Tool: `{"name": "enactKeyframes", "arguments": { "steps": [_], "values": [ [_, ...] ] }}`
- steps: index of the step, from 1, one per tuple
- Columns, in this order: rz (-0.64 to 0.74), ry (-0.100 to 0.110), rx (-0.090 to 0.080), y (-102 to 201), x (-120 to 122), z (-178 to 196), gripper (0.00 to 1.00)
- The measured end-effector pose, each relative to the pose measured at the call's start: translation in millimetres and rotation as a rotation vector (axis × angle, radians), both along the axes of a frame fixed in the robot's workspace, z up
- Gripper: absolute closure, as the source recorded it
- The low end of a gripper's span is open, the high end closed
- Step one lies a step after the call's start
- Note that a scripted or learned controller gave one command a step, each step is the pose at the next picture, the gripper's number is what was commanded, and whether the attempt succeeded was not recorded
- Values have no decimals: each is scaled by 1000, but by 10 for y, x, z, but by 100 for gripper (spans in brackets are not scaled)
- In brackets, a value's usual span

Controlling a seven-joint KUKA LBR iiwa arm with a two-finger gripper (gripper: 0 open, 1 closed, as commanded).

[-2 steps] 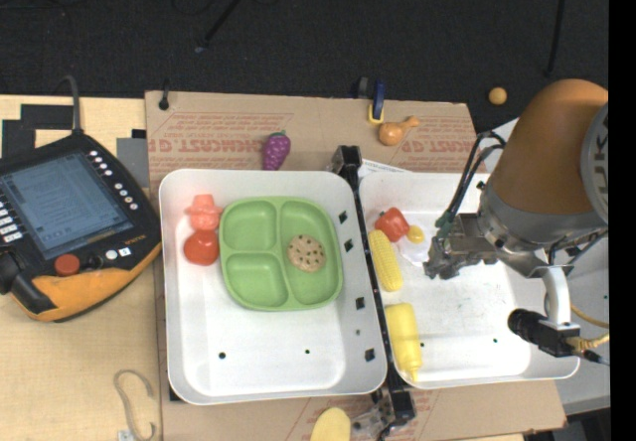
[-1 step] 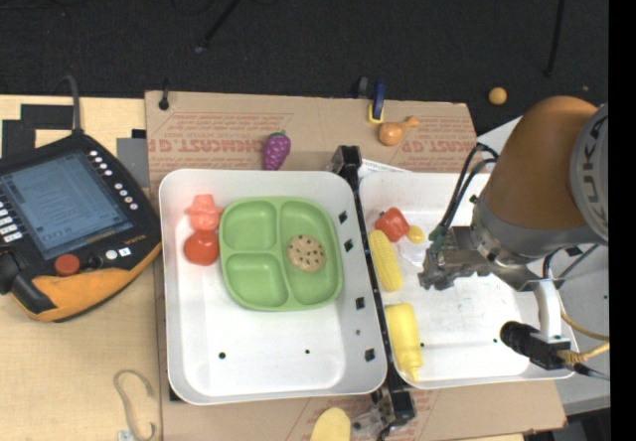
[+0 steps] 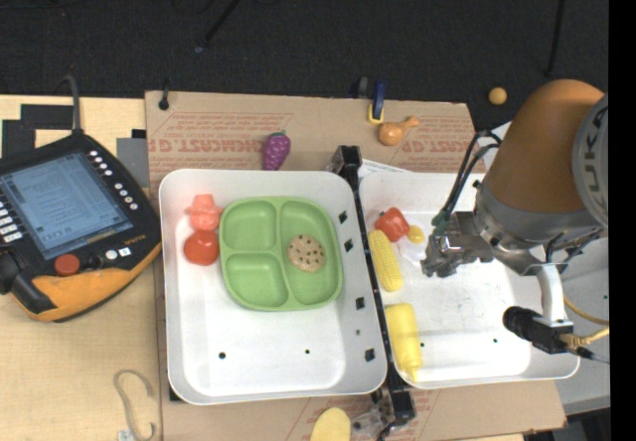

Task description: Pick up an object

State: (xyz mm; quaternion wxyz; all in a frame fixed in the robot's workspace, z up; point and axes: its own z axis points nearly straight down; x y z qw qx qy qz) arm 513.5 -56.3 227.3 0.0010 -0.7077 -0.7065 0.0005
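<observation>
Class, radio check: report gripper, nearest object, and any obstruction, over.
Gripper low over right bin, nothing seen between its fingers. Corn cob and red piece close beside it. Nothing in the way.

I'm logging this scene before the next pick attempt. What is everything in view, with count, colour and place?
bins: 2, white, side by side on bench
divided plate: 1, green, left bin
cookie: 1, tan, plate's right compartment
toys: 2, red and pink, left of plate
corn: 1, yellow, right bin
pepper: 1, red, right bin
block: 1, yellow, right bin front
grapes: 1, purple, cardboard behind bins
pear: 1, orange, cardboard
pendant: 1, black-orange, far left
gripper: 1, dark, over right bin
</observation>
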Motion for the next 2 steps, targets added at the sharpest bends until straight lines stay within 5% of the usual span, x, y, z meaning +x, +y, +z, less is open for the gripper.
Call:
{"name": "enactKeyframes", "arguments": {
  "steps": [2],
  "values": [
    [-4,2,1,3,-201,-1,100]
  ]
}}
